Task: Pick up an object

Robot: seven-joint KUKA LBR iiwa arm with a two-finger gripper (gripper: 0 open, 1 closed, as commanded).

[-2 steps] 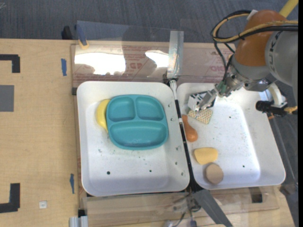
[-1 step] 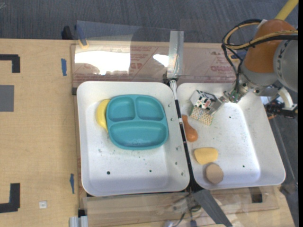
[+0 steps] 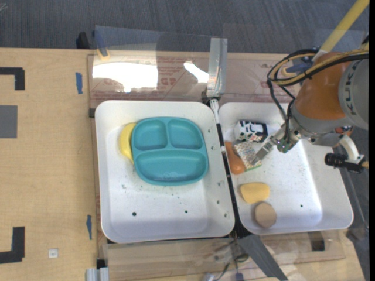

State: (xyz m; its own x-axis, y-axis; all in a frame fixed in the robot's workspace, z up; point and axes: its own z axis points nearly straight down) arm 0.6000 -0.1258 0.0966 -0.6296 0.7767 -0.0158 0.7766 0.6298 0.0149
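The right bin holds several objects. A black and white packet lies at its far left, with a patterned wrapper just below it and an orange piece by the bin's left wall. Nearer the front are a yellow lump and a brown round object. My gripper reaches in from the right at a slant, its tip right at the patterned wrapper's right edge. Nothing shows as lifted.
The left bin bears a teal divided plate with a yellow object poking out at its left side. A clear panel and a metal post stand behind the bins. Cables loop above the orange-banded wrist.
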